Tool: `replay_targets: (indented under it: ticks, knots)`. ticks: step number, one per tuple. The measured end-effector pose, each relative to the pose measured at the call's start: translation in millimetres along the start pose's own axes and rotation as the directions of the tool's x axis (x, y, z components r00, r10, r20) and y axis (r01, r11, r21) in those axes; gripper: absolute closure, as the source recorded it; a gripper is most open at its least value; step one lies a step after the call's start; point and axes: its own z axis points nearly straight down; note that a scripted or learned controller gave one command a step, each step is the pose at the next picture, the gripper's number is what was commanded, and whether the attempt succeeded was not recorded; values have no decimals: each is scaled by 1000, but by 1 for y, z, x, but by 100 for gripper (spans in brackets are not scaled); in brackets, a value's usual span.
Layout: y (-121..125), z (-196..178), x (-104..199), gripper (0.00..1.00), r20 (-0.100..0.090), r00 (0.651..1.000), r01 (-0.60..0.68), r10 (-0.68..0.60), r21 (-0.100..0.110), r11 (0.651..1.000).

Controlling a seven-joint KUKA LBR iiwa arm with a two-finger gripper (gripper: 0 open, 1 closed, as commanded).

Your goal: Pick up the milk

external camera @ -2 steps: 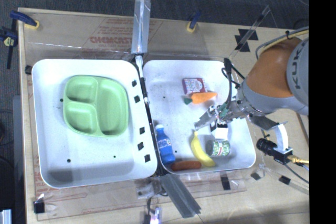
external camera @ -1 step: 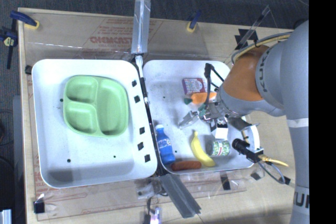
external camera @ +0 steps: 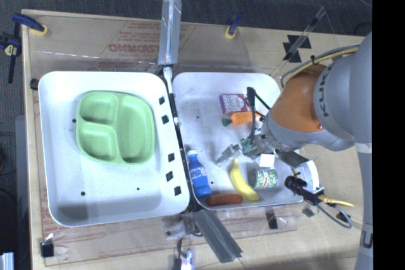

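While the gripper [external camera: 243,150] hangs low in the right bin [external camera: 190,95], I cannot tell its state.
I count one milk [external camera: 232,102], a maroon carton lying flat near the far wall, one banana [external camera: 240,181], one blue bottle [external camera: 199,174].

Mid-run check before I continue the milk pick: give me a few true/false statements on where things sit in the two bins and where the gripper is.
1. The green divided plate lies in the left bin. True.
2. The banana lies in the left bin. False: it lies in the right bin, beside the can.
3. The gripper hangs over the right bin. True.
4. The blue bottle rests on the plate. False: it lies along the right bin's left wall.
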Motion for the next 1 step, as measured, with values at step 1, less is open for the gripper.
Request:
replay_targets:
  ticks: [1]
  knots:
    - [-34,0,8,0,2,998,68,-68,-2,998]
